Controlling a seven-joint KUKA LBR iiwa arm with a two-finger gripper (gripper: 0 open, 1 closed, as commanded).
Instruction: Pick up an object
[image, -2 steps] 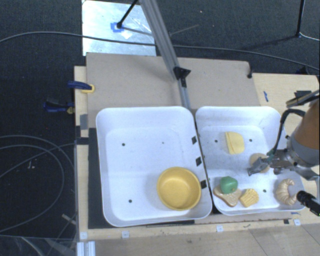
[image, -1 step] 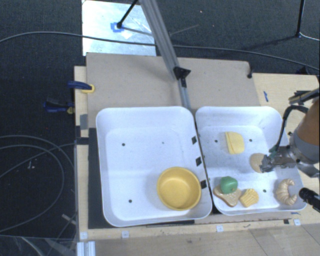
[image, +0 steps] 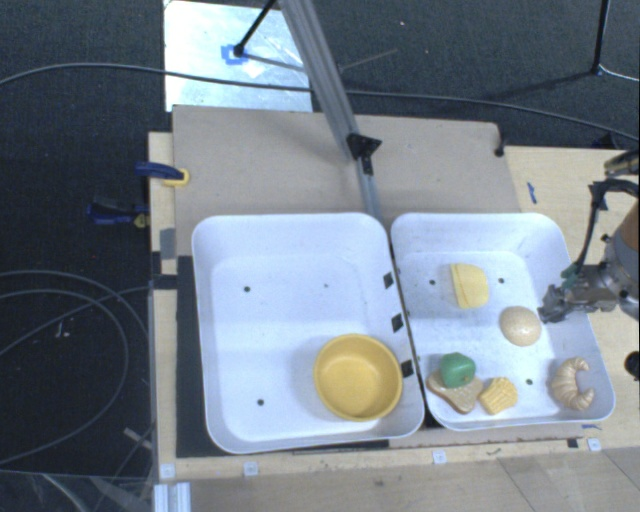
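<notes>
Your tool (image: 556, 303) hangs over the right bin's (image: 420, 240) right edge; whether it is open or shut can't be told, and it holds nothing visible. The smooth beige egg (image: 520, 326) lies just beside it. Centre over its dome before closing; it may roll. Nearby: ridged croissant (image: 572, 384), yellow cheese wedge (image: 468, 285). A glossy yellow bowl (image: 358, 376) sits in the left bin (image: 230, 240).

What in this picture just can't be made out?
- Gripper: small and dark at the right bin's rim; open or shut unclear.
- Arm: cut off by the right edge.
- Toast: partly covered by the green piece.
- Pole: top cut off by the upper edge.
</notes>
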